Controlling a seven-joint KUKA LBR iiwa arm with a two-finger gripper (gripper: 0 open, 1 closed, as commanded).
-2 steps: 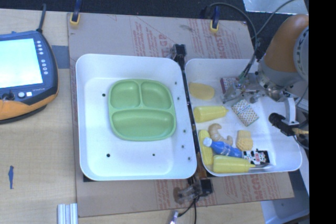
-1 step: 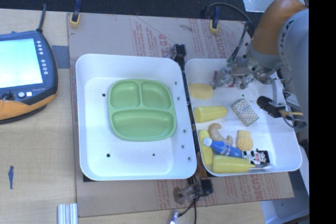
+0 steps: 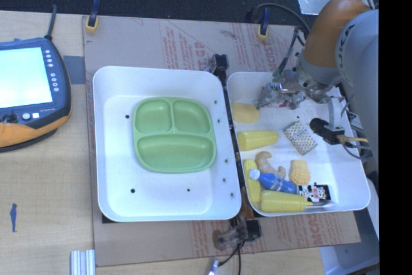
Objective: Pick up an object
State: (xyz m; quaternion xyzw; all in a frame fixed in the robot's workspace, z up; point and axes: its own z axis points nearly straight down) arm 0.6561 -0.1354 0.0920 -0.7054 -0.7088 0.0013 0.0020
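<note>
Arm (image 3: 341, 42) comes in from the right, orange band up top, wrist angled down-left into the right bin (image 3: 360, 187). Hand (image 3: 278, 94) hangs low over that bin's upper-left part, pointing twd the left wall; it's a dark metal cluster and can't tell if it's apart or together. Nothing seen betw. the tips.

Objs all in right bin: pale yellow lump (image 3: 245, 113) just left of & below the hand, near the bin wall. Yellow corn-like piece (image 3: 257, 138) under it, long axis running left-right, narrower end to the right. Patterned square packet (image 3: 300, 137) tilted diag. Blue-white tube (image 3: 273, 181) long axis left-right, slightly down to the right. Long yellow piece (image 3: 281, 202) at bottom edge, also left-right.

Left bin (image 3: 109, 138) holds green divided plate (image 3: 174, 135), flat, approx. centred. Tablet (image 3: 29, 90) on tabletop (image 3: 38, 203) at far left.
</note>
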